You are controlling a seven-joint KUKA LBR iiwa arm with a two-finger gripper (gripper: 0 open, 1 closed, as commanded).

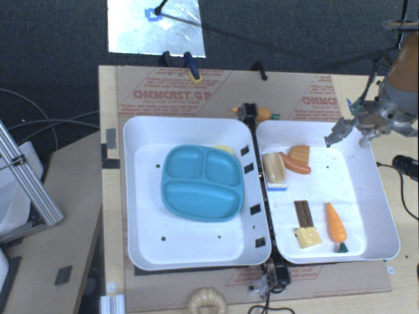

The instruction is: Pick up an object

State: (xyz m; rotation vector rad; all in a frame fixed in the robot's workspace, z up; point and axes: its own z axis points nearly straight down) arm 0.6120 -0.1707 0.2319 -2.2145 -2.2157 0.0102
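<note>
End effector (pixel 349 131) blurred, state unclear | arm (pixel 404 84) cut off right | carrot (pixel 336 224) unobstructed

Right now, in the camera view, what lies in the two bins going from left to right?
Blue divided plate in the left bin → in the right bin: bread roll → sausage → carrot. The pincer hangs over the right bin's far right corner.

Bare floor between hot dog (pixel 295 165) and carrot (pixel 336 223).
</note>
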